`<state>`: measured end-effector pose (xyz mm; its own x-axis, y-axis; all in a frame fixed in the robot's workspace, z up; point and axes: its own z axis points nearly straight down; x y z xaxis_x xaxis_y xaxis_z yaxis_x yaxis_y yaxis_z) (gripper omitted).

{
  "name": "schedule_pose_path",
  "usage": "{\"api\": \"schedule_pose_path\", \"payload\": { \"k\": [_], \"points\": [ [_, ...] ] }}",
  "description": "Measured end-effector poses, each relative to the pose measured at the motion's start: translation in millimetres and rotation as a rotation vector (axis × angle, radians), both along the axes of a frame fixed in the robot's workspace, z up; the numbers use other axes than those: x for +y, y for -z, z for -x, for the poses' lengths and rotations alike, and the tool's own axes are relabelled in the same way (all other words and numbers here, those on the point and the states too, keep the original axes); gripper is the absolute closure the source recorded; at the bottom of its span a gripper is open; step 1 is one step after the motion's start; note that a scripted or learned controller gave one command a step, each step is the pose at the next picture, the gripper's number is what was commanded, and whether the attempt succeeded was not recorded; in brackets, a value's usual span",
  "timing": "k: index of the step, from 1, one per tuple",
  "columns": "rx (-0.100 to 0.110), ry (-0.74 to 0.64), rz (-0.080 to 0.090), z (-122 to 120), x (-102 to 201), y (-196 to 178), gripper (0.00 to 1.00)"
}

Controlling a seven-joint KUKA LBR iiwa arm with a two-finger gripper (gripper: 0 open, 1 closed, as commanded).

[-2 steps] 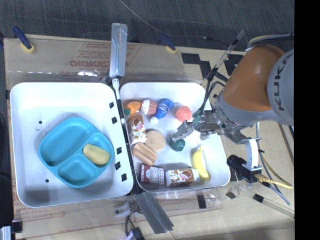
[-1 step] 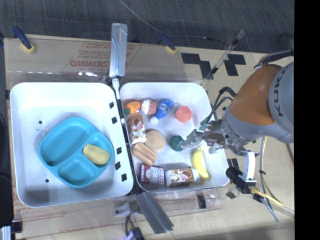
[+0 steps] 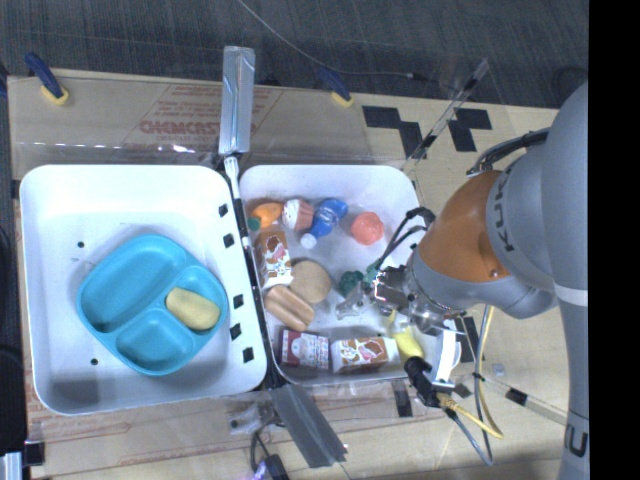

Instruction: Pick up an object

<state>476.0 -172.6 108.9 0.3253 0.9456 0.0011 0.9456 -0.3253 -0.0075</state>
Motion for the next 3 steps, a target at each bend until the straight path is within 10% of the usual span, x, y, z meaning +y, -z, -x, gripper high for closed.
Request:
{"api": "schedule_pose_path", "payload": {
  "k": [1, 2, 3],
  "points": [
    [-0.003, 0.105, 0.002, -64.5, 32.5, 18.0, 0.00],
    [-0.002, 0.122, 0.003, -40.8, 4.6, 17.3, 0.00],
    [-0.001, 0.119, 0.001, -41.2, 5.4, 7.7, 1.00]
  ]
}}
